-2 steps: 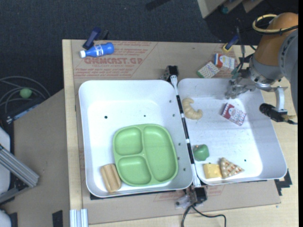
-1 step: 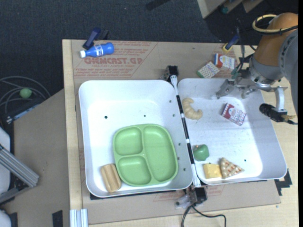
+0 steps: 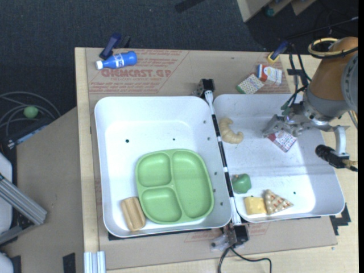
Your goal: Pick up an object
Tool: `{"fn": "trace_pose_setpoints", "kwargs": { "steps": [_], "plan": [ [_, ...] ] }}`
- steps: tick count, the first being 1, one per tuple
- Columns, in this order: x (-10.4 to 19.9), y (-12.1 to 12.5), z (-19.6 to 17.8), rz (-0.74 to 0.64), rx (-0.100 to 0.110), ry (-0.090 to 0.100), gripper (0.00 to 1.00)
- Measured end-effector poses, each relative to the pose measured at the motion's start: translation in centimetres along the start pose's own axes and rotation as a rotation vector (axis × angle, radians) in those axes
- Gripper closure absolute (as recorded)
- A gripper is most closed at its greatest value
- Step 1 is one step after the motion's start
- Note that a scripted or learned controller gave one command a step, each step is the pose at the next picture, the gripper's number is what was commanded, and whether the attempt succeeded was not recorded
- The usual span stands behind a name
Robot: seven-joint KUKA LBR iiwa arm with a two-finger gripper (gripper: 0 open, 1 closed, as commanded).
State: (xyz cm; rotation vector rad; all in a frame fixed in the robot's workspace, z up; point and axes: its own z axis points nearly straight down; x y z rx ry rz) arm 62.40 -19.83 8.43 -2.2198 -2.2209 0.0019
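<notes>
My gripper [image 3: 281, 128] hangs low in the right bin [image 3: 318, 169], near its far right side. A small red-and-white packet [image 3: 286, 143] lies on the bin floor just below and in front of it, partly covered by the gripper. A tan croissant-shaped piece [image 3: 230, 131] lies to the left, near the divider. Along the bin's front edge sit a green pepper-like piece [image 3: 242, 182], a yellow block [image 3: 254, 205] and a pizza slice [image 3: 277, 201].
The left bin [image 3: 114, 129] holds a green divided plate [image 3: 173, 185] and a tan bread piece [image 3: 132, 213] at its front left. On the bench behind the bins lie a blue bottle [image 3: 116, 60] and small cards [image 3: 260, 79].
</notes>
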Motion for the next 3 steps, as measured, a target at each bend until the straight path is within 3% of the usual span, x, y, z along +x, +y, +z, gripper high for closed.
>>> {"fn": "trace_pose_setpoints", "kwargs": {
  "steps": [1, 2, 3],
  "plan": [
    [0.0, 0.1, -1.1, 0.000, -0.003, -0.001, 1.00],
    [7.1, 0.4, -1.1, -0.001, 0.000, 0.002, 1.00],
    [14.9, -3.9, -10.1, -0.001, -0.003, 0.001, 1.00]
  ]
}}
